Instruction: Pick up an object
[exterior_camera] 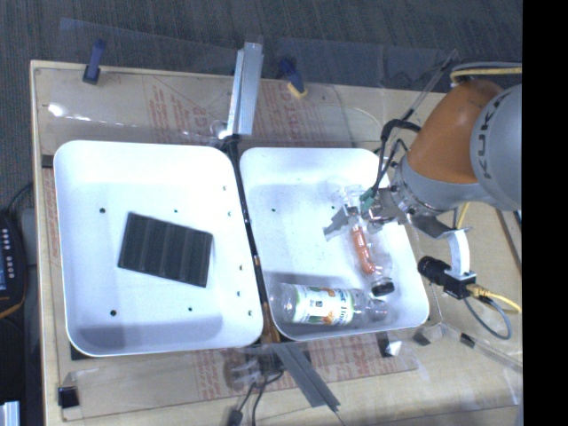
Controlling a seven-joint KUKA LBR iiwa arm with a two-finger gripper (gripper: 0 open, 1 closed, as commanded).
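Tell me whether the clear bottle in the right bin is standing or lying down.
Lying down. The bottle rests on its side along the right bin's near wall, cap end pointing right.

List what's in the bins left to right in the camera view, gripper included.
Dark ribbed panel in the left bin → clear plastic bottle with green-and-white label, lying along the near wall of the right bin → gripper, low over the right bin's middle. The small orange-filled bottle overlaps both, so I left it out.

claw [348, 213] finger spacing too blurred to judge, arm [470, 145] cut off at the right edge, label on clear bottle [327, 305] too small to read.
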